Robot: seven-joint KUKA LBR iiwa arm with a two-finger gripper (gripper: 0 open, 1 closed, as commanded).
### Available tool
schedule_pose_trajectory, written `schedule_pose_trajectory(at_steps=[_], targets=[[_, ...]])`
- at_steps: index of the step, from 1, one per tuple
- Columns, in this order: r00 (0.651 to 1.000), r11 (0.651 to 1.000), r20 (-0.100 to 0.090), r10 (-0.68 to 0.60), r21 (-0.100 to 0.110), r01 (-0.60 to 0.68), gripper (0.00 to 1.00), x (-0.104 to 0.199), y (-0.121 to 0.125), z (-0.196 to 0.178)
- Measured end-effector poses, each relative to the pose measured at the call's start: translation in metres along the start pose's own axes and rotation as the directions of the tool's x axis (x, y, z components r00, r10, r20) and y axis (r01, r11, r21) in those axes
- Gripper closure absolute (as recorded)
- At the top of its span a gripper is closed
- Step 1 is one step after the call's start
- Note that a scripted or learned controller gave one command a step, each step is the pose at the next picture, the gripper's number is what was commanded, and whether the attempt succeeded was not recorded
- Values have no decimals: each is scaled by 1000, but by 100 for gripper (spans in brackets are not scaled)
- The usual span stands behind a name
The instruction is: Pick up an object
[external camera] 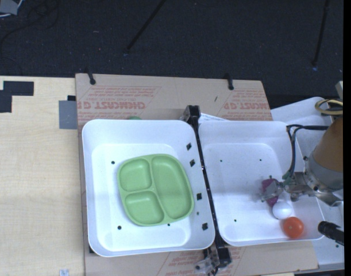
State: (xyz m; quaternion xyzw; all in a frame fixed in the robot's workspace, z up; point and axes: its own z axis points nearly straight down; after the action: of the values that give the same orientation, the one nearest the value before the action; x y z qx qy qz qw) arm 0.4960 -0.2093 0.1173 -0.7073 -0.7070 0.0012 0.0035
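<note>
The pale wooden table carries a flat sheet of brown cardboard with red printed lettering. On that cardboard sit two shallow white plastic bins side by side, touching along a black clipped seam: the left bin and the right bin. Black and grey rectangular patches lie on the bare table surface, left of the cardboard.

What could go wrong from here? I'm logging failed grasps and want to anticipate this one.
The purple object, white ball and orange ball crowd together by the right bin's edge, so the pincer may nudge a ball away or close on two things. The balls could also roll. The wall nearby leaves little room.
</note>
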Motion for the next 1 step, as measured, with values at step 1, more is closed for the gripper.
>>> schedule_pose_trajectory(at_steps=[1], targets=[[1000,1000,1,4,-2,-4,100,-1,0,-12]])
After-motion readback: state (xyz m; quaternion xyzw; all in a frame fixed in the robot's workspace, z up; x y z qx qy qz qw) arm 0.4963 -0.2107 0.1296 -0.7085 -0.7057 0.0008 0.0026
